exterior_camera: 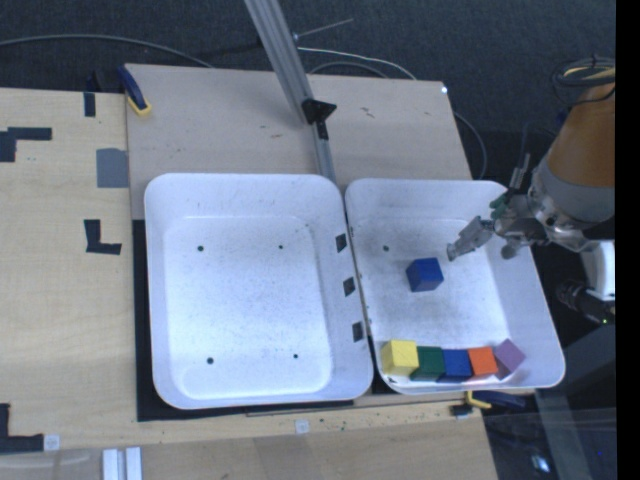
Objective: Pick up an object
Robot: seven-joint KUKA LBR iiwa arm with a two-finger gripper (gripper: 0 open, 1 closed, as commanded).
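From the overhead camera I see the claw (478,240) hanging over the right bin (520,298), reaching in from the right, and I cannot tell how it is set. A blue cube (425,274) sits alone near the bin's middle, just left of and below the claw. Along the near wall I count a row: yellow block (401,356), green block (430,361), blue block (457,364), orange block (482,361), purple block (509,355).

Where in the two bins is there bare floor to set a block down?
The left bin has bare floor wall to wall. In the right bin, floor is bare left of the blue block and between it and the row of blocks crowding the near wall. The gripper hangs over the far right part.
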